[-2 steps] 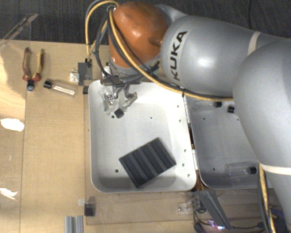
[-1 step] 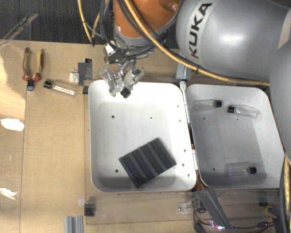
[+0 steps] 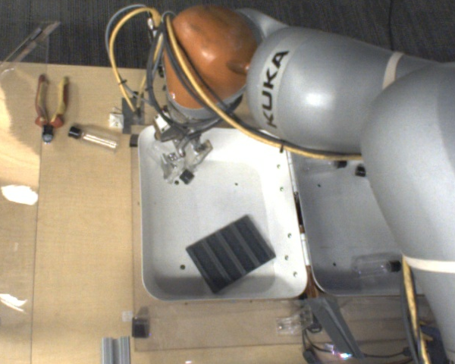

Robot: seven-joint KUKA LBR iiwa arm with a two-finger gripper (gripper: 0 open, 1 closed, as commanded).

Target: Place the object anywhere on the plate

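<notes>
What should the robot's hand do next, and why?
Probably move toward the dark ridged plate. The gripper hovers over the left bin's far corner, while the plate lies near the front edge. Whether it carries anything is unclear.

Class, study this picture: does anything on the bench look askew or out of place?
The dark ribbed plate lies askew in the left bin, turned diagonally to its walls. Pliers and a small vial lie outside the bins.

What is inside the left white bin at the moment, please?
A dark ribbed plate lies flat near the left bin's front. The gripper hangs over its back corner; the arm covers whatever sits beneath it there.
</notes>
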